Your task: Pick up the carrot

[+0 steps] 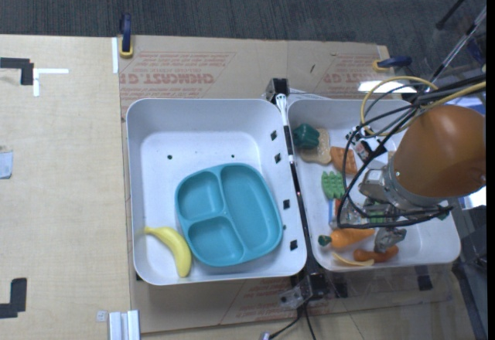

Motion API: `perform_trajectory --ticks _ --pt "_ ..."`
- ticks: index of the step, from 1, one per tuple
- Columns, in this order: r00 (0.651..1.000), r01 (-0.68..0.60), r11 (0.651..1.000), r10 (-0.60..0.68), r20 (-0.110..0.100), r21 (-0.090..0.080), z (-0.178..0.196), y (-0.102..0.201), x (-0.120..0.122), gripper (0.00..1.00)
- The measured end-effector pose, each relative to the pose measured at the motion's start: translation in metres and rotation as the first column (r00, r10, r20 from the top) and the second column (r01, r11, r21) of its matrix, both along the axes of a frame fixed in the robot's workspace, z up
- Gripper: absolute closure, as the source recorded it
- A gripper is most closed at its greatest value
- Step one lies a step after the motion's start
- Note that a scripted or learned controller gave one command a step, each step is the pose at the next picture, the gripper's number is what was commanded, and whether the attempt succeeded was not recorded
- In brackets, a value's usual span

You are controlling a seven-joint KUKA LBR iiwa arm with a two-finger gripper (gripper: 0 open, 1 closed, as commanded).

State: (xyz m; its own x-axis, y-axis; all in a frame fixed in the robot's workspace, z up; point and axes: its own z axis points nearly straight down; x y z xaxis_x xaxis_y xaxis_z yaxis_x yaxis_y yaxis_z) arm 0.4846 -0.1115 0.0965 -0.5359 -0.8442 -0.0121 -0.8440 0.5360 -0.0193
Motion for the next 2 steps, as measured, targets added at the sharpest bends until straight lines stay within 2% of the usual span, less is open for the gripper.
perform_trajectory --ticks 1,2 --pt "0.934 0.358 0.934 -0.358 0.008 0.009 0.001 0.0056 0.0024 0.0" --pt "0.936 0.352 0.936 -0.352 0.002 0.009 0.0079 0.008 0.0023 1.0"
